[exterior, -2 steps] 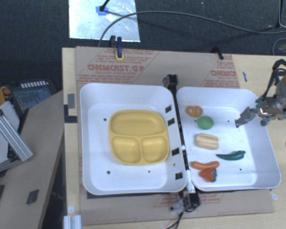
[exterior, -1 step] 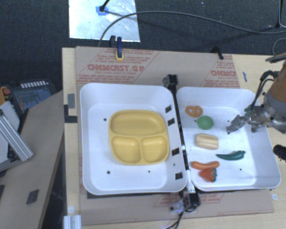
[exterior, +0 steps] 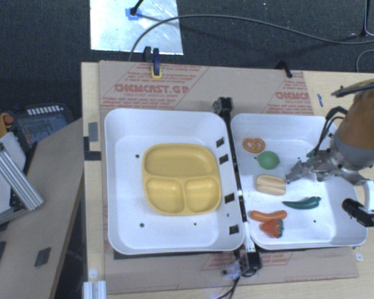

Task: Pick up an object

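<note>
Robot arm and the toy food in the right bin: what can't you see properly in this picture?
- End effector, camera view: small and dark, so how its tips stand is too blurred to tell.
- Robot arm: cut off by the right edge.
- Red food in the right bin: too small to name.
- Orange ring-shaped item: too small for details.

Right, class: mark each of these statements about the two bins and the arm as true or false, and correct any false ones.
1. The yellow divided tray lies in the left bin. True.
2. The green ball sits inside the tray. False: it lies in the right bin, below the pretzel.
3. The green chili pepper lies in the right bin. True.
4. The gripper hangs over the left bin. False: it is over the right bin, near the bread roll.
5. The hot dog touches the tray. False: it lies in the right bin.
</note>
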`<state>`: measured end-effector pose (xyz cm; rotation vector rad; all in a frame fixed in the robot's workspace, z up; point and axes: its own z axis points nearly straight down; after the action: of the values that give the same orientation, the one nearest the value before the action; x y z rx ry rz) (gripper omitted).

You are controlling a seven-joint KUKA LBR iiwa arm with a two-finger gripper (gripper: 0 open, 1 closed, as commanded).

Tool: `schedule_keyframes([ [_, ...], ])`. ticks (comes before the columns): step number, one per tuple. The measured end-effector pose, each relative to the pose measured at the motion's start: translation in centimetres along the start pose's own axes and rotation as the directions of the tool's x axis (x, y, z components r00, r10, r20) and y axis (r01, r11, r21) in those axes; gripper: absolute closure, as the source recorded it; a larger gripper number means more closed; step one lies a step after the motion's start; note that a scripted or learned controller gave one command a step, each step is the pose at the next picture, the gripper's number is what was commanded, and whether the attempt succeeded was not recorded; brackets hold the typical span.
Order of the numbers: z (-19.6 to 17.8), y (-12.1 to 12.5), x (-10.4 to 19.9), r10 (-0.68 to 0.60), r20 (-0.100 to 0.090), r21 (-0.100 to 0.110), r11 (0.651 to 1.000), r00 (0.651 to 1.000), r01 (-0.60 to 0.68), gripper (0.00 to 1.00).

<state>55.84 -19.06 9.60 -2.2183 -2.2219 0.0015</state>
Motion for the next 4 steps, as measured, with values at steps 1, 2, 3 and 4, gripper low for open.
schedule_keyframes([
  [1, -1.4, 0.1, -0.1, 0.001, 0.003, -0.006, 1.0, 1.0, -0.001, 1.0],
  [2, -7.1, 1.3, 0.1, -0.003, 0.003, -0.01, 1.0, 1.0, 0.003, 1.0],
  [3, -12.4, 2.5, 0.2, -0.004, 0.003, -0.009, 1.0, 1.0, 0.004, 1.0],
  [4, -17.7, 3.4, -0.5, -0.004, 0.004, -0.01, 1.0, 1.0, 0.004, 1.0],
])
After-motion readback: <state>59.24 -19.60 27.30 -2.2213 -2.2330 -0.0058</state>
